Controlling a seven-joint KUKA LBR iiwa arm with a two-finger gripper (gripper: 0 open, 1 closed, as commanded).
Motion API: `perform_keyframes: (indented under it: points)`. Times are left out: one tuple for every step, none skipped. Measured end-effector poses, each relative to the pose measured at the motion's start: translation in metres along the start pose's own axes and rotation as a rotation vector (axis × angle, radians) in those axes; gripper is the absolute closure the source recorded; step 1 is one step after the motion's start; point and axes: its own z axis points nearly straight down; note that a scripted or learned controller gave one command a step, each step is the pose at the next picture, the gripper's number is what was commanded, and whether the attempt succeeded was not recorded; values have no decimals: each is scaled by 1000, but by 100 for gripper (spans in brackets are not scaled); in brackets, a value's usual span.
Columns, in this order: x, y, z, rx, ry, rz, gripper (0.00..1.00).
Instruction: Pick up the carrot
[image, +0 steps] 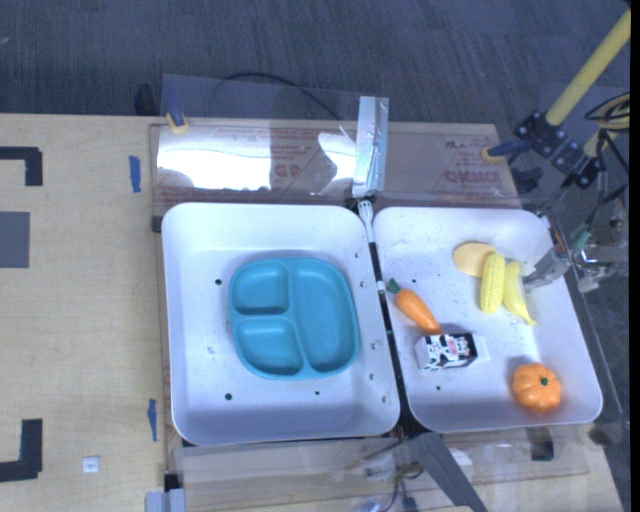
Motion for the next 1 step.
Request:
perform_keyframes:
  points:
    - [22,-14,-23,1,1,-151,0]
